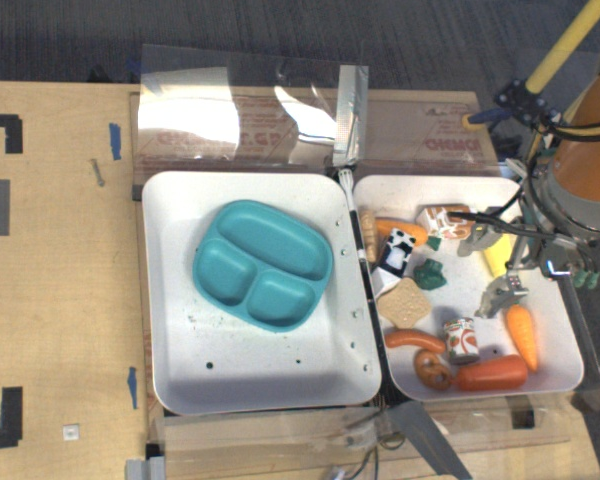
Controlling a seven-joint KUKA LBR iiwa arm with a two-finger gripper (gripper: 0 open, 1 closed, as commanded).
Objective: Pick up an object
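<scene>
An orange carrot (521, 334) is seen lying in the right bin (570, 368), near its right wall, with its broad end up and its point toward the bin's near edge. The claw (502, 294) hangs just left of the carrot's top; whether its fingers are apart or together cannot be told, since the metal parts blur together there, and nothing is seen held between them.

The right bin is crowded. A long red-orange pepper-like piece (492, 373) is laid along the near edge, with a small round tomato (432, 368) at its left end and a small white and red can (463, 339) just above it. A tan slice of bread (405, 305) is placed left of centre. A black and white cow-patterned item (400, 249), a dark green piece (430, 276) and what may be a yellow banana (497, 258) are found further back.

The left bin (180, 368) is occupied by a teal divided plate (264, 263) with three compartments, set upright. Both bins are carried side by side on the counter (50, 268).
</scene>
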